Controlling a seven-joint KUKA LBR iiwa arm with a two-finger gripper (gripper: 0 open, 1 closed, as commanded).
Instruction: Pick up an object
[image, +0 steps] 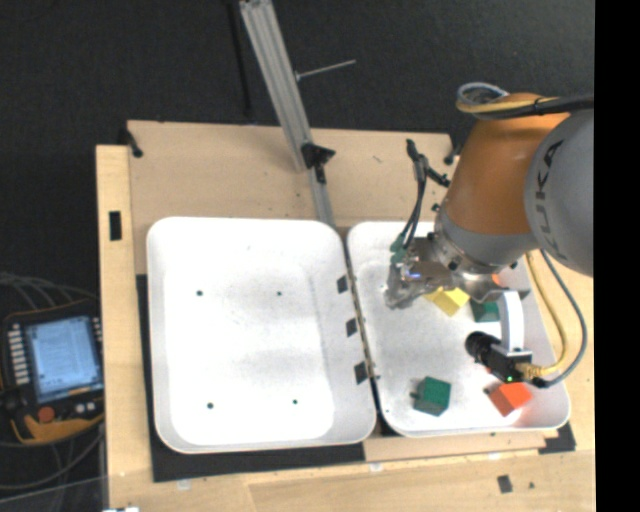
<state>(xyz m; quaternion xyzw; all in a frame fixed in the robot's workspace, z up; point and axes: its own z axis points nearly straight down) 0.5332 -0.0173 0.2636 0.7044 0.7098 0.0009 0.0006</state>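
Two white bins sit under the arm (510, 170); its gripper (405, 290) hangs low in the right bin (395, 410). Just right of it lies a yellow block (447, 299), a green block (432, 395) farther toward the camera, an orange block (508, 398) beyond. Whether anything is gripped, I cannot tell. Likely the reaching step; next it must settle over one block.

two shallow white bins (245, 330): smooth matt plastic, faintly smudged grey | pale tan bench top (220, 170): matt wood board | slanted grey rail at upper centre (280, 80): dull ribbed metal | arm's orange band at upper right (495, 170): smooth, slight sheen | small green block (432, 395): matt
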